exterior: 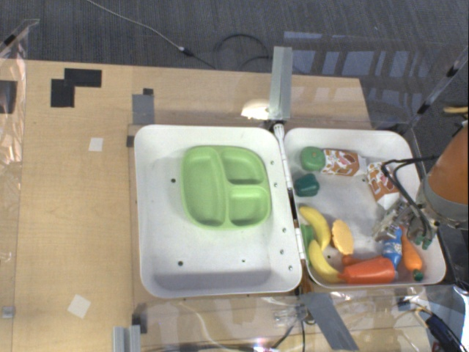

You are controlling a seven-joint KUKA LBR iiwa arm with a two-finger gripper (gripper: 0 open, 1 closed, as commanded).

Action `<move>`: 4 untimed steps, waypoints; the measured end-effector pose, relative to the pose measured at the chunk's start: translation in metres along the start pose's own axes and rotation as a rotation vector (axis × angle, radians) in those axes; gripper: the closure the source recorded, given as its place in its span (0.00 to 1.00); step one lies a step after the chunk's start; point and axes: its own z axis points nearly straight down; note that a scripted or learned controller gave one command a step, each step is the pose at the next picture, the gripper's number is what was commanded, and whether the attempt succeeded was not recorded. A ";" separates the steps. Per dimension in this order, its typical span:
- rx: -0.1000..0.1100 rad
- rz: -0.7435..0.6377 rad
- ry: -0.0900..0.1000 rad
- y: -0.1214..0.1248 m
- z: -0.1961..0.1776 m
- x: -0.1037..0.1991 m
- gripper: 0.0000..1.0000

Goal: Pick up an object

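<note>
Camera view is showing my pincer (401,224) hovering near the right bin's (344,196) right edge for toys, its grip I cannot tell.

We look down from one fixed camera set above the bench (66,218), tilted at a slant so the far edge of the bench sits toward the top of the frame and dark carpet (183,6) shows beyond it. The camera stands far enough back that we take in both white bins whole: the left bin (150,196) lies near the middle of the frame, the right bin (366,139) toward the right edge. The bench's near edge runs out at the bottom. The arm (451,178) enters from the right edge of our view.
</note>
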 end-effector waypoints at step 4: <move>0.003 0.022 0.009 0.026 0.014 -0.023 0.00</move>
